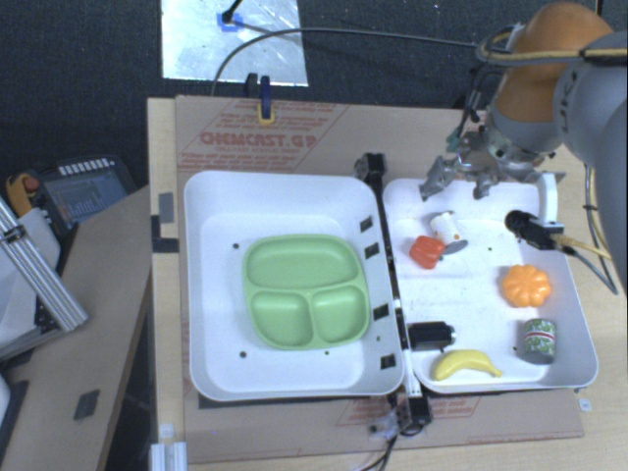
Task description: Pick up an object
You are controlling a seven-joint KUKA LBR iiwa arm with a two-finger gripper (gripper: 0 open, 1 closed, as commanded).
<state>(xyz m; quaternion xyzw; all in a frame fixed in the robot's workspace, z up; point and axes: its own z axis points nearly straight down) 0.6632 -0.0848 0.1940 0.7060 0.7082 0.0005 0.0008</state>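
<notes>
A: Camera view, slanted down on the bench. Two white bins side by side. Left bin [206, 263] holds a green divided tray [302, 290], three compartments, lying flat near the middle.

B: And the right bin [579, 346]?

A: Several small things. A small white cylinder [446, 227] lies on its side toward the far left part, and an orange-red piece [426, 252] sits just beside it, nearer the camera. A small orange pumpkin [526, 285] is toward the right wall. A grey can with a green and red label [537, 340] lies on its side in the near right corner. A yellow banana [466, 365] lies along the near edge, left of the can.

B: Arm?

A: Reaches in from the right, orange band at the top right of frame. Gripper [459, 186] hangs over the far edge of the right bin, above and behind the white cylinder. Its two fingers are spread apart, one toward the left at [436, 182], the other to its right. Nothing sits between them.

B: Contact with any object?

A: None visible. White cylinder is the nearest, apart from the fingertips. Pumpkin, can and banana are well apart from the claw.
</notes>
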